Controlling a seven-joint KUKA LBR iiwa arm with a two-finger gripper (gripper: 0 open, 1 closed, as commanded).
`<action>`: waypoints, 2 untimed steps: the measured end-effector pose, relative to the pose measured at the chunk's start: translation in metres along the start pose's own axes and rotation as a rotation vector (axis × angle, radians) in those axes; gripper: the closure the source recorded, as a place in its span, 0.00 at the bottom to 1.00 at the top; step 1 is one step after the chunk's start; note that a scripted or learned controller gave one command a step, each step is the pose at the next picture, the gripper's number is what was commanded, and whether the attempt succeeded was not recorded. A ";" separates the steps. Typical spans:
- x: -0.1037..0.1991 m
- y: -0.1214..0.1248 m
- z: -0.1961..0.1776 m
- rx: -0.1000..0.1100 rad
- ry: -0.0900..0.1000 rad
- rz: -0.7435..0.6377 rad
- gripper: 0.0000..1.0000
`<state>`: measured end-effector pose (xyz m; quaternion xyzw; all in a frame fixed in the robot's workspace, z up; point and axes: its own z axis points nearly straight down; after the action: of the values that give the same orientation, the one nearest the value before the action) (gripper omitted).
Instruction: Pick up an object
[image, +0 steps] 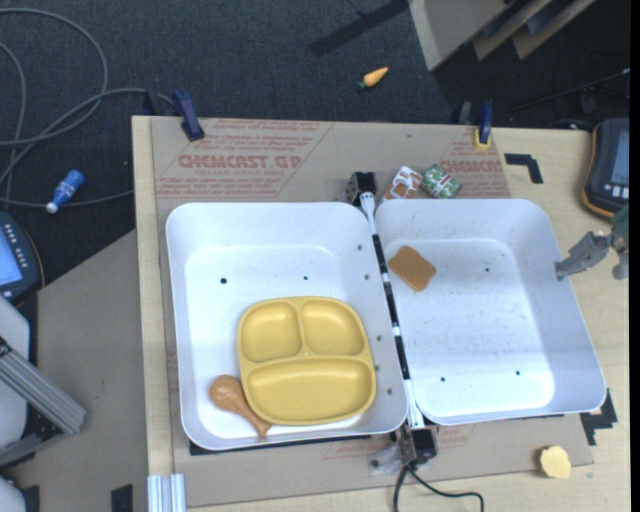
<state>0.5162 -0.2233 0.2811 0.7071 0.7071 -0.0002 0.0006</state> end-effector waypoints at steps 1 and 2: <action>0.021 0.016 0.131 0.011 0.006 -0.003 0.00; 0.099 0.051 0.085 -0.006 0.002 -0.009 0.00</action>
<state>0.5668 -0.1240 0.1963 0.7039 0.7103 0.0025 0.0020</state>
